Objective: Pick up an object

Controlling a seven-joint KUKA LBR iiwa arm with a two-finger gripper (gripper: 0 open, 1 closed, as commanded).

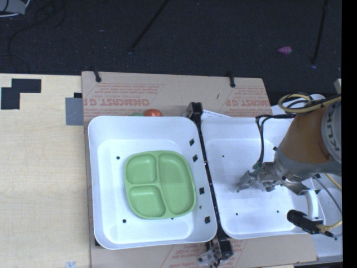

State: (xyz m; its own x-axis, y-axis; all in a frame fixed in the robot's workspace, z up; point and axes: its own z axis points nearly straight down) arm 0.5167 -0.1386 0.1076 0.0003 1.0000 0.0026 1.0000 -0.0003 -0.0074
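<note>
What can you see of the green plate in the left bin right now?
The green plate is a pale green divided tray, plastic by its look, with rounded corners and three compartments: two smaller ones on its left side and one long one on its right. It lies flat and right side up on the floor of the left bin, roughly centred and turned slightly askew to the bin's walls. Its compartments hold nothing. It touches just the bin floor; the gripper is over the right bin.

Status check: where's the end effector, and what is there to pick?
End effector low over right white bin. Green three-compartment plastic plate sits flat in left white bin, untouched. Black divider between them.
</note>
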